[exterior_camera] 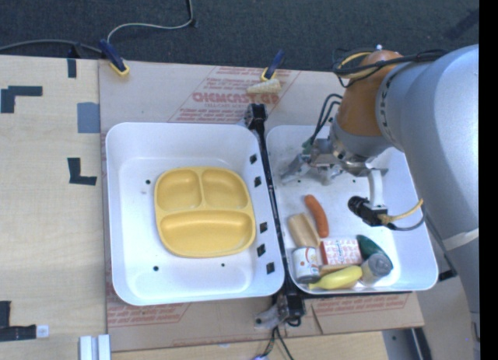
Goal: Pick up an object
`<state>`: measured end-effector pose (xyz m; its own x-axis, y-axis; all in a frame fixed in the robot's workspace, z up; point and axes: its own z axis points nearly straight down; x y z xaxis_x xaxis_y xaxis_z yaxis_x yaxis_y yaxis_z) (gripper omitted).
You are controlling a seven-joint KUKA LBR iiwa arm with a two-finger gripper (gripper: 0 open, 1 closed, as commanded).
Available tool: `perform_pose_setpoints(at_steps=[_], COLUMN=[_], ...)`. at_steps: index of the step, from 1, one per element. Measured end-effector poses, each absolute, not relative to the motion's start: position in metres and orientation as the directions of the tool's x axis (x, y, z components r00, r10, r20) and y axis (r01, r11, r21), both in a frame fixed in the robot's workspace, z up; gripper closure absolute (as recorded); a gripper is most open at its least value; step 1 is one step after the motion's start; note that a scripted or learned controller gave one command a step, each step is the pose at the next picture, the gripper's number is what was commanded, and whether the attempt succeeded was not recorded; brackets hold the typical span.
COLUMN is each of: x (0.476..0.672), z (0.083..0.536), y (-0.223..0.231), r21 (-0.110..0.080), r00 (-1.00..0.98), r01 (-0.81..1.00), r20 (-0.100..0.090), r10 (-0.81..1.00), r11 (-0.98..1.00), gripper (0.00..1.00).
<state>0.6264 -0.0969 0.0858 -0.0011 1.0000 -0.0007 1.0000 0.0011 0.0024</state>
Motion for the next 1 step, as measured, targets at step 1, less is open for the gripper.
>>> perform_pose_setpoints(at_steps=[1], x=[0.5878], z=[0.0864], y=[-0.1040], r21=[0.004], r00=[-0.001], r01=[1.000], r20=[-0.002], r10=[1.000], r11=[0.001], gripper=[0.00])
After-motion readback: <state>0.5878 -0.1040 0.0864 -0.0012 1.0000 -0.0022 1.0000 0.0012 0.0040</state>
